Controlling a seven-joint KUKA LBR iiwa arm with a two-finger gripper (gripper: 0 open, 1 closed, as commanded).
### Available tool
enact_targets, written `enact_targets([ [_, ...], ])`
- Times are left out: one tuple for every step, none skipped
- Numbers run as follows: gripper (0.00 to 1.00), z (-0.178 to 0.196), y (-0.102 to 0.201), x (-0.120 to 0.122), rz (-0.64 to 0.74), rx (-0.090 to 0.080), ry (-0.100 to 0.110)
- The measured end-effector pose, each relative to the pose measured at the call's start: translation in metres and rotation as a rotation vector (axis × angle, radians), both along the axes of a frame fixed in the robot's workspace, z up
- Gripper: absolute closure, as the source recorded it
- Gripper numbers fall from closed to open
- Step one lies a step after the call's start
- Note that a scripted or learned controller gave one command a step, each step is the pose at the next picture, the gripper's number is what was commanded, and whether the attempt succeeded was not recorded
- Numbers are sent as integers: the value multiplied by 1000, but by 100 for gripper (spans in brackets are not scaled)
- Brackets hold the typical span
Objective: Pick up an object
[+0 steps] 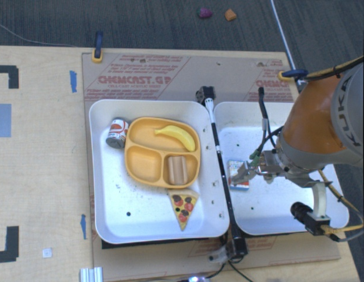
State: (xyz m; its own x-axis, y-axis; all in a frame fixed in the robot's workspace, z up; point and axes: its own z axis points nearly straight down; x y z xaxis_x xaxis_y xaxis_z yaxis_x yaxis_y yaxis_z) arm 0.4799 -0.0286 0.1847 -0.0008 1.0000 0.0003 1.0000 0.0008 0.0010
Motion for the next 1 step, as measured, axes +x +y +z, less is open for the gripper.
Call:
enact_targets([
  [0,0,0,0,0,0,0],
])
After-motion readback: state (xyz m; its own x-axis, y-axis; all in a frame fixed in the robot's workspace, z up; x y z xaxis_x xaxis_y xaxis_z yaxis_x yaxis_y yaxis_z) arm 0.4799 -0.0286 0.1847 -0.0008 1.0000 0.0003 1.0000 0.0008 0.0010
